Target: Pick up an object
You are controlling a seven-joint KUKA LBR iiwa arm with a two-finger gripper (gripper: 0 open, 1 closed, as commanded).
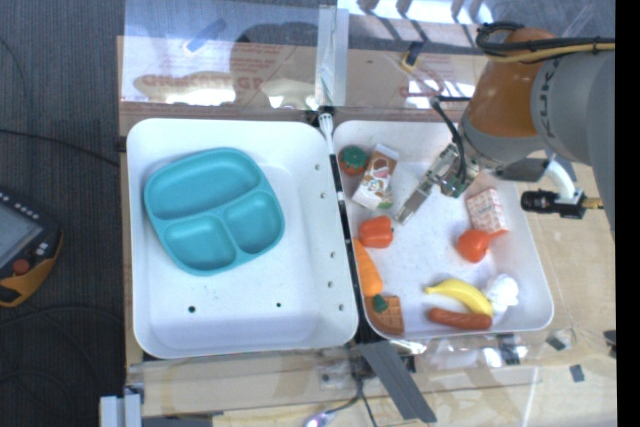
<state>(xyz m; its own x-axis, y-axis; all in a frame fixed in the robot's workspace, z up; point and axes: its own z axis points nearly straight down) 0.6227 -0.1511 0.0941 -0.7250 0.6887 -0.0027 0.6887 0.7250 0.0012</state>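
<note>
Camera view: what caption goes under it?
Robot gripper hovers over toy food in right bin; blue tray sits left.

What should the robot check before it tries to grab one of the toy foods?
1. Pincer over the right bin: ok.
2. Nothing caught in the pincer: ok, it looks open with nothing between the fingers.
3. A target close by: ok, the small carton and tomato lie near.
4. Carton free of neighbours: cannot tell.
5. Banana apart from the sausage: not ok, they touch.

Two bins [300, 320], one teal tray [212, 208]
</note>
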